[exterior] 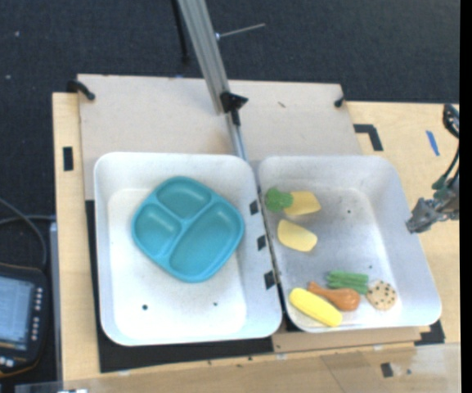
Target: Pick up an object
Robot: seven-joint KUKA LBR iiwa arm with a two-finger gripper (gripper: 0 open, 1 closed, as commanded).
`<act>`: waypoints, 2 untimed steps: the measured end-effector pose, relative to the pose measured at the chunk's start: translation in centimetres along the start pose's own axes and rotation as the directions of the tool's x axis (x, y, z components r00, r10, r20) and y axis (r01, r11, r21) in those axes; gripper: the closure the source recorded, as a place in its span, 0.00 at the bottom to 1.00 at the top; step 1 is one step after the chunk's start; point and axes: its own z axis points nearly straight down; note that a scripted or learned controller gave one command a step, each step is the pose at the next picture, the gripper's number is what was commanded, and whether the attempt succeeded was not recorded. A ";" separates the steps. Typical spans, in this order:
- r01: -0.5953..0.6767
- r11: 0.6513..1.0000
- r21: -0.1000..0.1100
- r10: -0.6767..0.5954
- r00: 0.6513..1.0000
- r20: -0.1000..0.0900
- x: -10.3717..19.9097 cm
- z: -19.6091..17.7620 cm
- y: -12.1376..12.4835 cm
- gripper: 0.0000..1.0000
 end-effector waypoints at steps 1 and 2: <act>0.003 1.000 0.006 -0.002 1.000 -0.004 4.6 0.4 0.5 1.00; 0.004 1.000 0.007 -0.004 1.000 -0.005 10.5 1.5 2.0 1.00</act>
